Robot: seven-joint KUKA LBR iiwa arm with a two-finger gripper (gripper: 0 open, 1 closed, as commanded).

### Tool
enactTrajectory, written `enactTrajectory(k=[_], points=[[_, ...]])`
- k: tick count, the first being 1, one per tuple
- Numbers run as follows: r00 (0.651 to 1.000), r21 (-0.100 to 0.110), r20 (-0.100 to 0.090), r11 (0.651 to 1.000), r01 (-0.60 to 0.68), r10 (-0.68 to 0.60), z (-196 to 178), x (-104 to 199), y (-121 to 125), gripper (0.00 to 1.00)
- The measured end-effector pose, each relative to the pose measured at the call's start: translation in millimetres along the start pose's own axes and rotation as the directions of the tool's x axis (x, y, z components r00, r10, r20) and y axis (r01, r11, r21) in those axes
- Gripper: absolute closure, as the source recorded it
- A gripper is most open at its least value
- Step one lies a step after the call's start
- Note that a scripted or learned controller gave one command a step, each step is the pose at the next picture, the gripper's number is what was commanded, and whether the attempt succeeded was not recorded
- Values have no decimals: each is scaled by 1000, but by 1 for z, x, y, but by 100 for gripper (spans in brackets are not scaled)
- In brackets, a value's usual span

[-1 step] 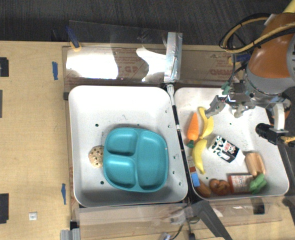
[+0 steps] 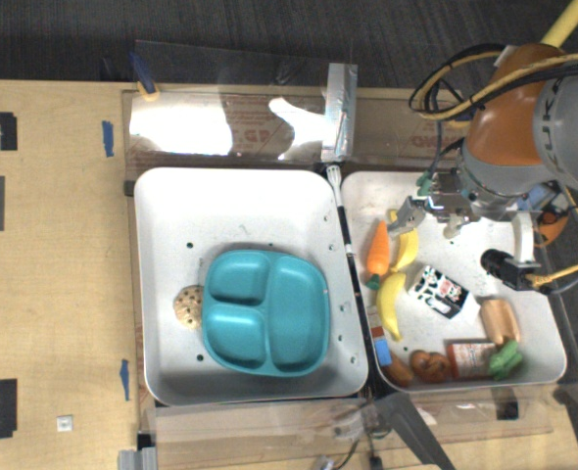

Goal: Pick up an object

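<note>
My gripper (image 2: 428, 221) hangs over the back of the right bin (image 2: 553, 346), open, with nothing between its fingers. Just below and to its left lie an orange carrot (image 2: 377, 248) and a small yellow banana (image 2: 406, 249). Nearer the front are a larger banana (image 2: 392, 305) and a black-and-white packet (image 2: 439, 292). In the left bin (image 2: 230, 199) sit a teal divided plate (image 2: 266, 309) and a speckled cookie (image 2: 187, 305).
Along the right bin's front lie a brown roll (image 2: 498, 319), a brown bottle (image 2: 468, 356), a green piece (image 2: 505, 360), a reddish-brown item (image 2: 421, 364) and a small blue piece (image 2: 382, 351). Cables loop above the orange wrist (image 2: 509, 130). A clear panel (image 2: 230, 116) stands behind the left bin.
</note>
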State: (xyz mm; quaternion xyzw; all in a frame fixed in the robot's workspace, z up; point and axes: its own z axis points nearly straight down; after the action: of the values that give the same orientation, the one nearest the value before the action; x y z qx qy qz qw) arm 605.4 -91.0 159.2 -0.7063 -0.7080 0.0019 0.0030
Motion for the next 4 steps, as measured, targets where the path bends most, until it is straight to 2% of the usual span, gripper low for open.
enactTrajectory(k=[1, 2, 3, 4], points=[[990, -13, 4, 990, 138, -138, 71, -10, 63, 0], [990, -16, 6, 990, 140, -139, 60, -10, 65, 100], [992, -14, 0, 992, -127, 127, -28, 52, 63, 100], [987, -17, 2, 987, -158, 158, -127, -6, 62, 100]])
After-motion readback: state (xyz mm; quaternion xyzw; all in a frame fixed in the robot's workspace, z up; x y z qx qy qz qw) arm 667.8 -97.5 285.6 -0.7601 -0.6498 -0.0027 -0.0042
